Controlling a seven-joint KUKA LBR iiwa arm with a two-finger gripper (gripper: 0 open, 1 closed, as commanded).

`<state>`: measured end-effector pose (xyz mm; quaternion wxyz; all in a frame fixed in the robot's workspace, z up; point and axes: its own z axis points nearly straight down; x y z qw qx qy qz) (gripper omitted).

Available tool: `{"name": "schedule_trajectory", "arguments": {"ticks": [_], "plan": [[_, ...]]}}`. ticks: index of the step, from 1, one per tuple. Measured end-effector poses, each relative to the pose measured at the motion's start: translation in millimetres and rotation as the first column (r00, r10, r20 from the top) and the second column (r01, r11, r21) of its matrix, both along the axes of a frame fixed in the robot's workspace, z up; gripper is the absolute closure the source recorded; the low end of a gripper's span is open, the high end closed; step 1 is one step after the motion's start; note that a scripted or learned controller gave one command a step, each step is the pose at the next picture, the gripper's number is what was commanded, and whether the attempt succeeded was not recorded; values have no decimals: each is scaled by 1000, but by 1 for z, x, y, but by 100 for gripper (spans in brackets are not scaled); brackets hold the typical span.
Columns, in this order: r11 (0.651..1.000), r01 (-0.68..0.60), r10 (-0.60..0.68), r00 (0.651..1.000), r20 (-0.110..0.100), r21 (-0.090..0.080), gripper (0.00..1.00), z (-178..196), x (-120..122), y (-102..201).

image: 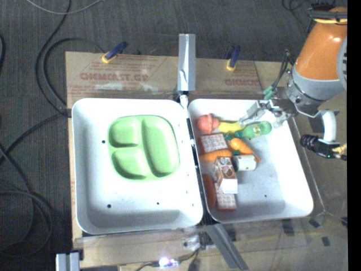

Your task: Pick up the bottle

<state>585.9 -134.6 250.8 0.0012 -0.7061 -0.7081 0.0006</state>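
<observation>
While the end effector (pixel 265 109) hovers close, the bottle (pixel 255 130) (green) lies flat.

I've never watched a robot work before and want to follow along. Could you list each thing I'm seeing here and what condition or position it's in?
Green bottle: lying on its side in the right bin, among the other items.
Gripper: just above the bottle, at the bin's far edge.
Green tray: sitting flat in the left bin, compartments up.
Carton: lying flat in the right bin.
Orange carrot: lying beside the bottle.
</observation>
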Motion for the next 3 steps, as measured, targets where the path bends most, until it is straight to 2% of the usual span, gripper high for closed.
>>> {"name": "schedule_trajectory", "arguments": {"ticks": [1, 2, 3], "plan": [[1000, 16, -16, 1000, -1, -2, 0, -50, -36, -27], [995, 103, -103, 995, -1, -1, 0, -74, 40, -54], [996, 92, -91, 996, 15, -6, 0, -140, 57, -70]]}}
